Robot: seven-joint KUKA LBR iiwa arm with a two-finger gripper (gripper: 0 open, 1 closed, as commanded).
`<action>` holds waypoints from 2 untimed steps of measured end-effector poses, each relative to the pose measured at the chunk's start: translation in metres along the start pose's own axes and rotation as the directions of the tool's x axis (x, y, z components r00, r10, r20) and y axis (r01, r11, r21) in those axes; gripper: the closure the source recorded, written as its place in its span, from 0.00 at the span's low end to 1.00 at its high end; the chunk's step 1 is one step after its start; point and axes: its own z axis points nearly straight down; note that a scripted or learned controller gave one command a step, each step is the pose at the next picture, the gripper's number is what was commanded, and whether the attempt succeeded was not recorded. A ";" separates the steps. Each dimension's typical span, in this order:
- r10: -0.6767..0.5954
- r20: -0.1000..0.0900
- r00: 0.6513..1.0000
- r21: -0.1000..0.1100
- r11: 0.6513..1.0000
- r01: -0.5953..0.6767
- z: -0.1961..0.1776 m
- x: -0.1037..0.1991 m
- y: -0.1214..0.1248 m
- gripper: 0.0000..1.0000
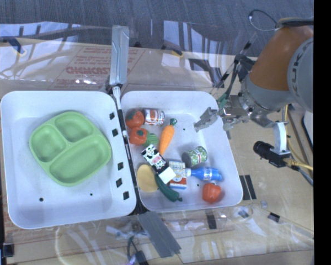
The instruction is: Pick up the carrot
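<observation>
We see two white bins side by side on the desk. The left bin holds a green divided plate, lying left of centre in the frame. The right bin is crowded with toy food.

The carrot lies in the upper middle of the right bin, orange with a small green top pointing toward the upper right, its body slanting down to the left. Just to its left sit two red-orange tomatoes, one above the other, and a small can lies just above and left of the carrot's top. Below the carrot we find a black-and-white carton, a yellow piece near the bin's lower left corner, a dark green vegetable, a green can, a blue bottle and a red piece toward the lower right.

The gripper hangs over the upper right part of the right bin, to the right of the carrot and apart from it, reaching in from the arm at the frame's upper right. Whether its fingers are spread or closed we cannot tell; nothing shows between them.
</observation>
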 end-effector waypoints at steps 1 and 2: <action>-0.137 0.003 0.991 -0.005 0.991 0.137 0.012 -0.005 0.025 0.00; -0.217 0.011 0.976 -0.021 0.976 0.218 0.127 0.003 0.070 0.00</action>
